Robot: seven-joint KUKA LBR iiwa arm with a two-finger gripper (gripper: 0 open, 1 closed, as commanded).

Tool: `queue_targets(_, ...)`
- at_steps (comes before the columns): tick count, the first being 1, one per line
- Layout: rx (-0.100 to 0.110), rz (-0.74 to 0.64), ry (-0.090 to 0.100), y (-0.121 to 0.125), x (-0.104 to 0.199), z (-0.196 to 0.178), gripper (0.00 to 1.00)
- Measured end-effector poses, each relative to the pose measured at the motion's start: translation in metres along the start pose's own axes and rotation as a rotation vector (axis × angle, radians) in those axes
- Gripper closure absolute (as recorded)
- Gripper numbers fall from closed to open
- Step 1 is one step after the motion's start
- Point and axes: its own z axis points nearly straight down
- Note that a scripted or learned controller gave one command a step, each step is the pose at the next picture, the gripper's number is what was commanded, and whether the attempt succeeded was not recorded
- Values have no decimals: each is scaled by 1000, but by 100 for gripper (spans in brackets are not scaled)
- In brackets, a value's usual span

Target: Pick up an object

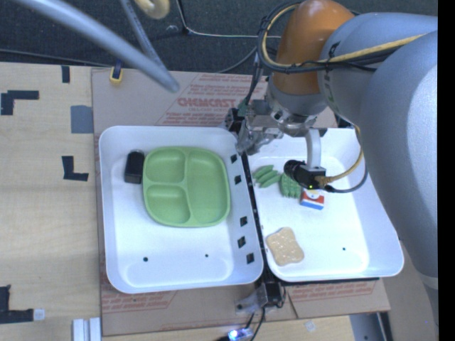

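My gripper (250,135) hangs over the far end of the divider between the two bins, below the orange band (306,45). Nothing shows between its tips. In the right bin (370,251) lie green pod-shaped toys (274,179), a small red, white and blue item (312,201) and a tan cracker-like piece (285,246). The green pods lie just below and to the right of the gripper. The left bin (170,265) holds a green divided plate (187,187) and a small black block (134,167) at the plate's left edge.
A black fitting with a yellow cable (304,173) hangs from the arm over the right bin, next to the pods. The big grey arm covers the right bin's far right side. Cardboard (199,98) lies under the bins, and a grey pole (85,30) crosses the top left.
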Motion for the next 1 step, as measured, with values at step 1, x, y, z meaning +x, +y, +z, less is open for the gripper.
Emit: queue_targets(1,-2,0,1,17,45,-7,100)
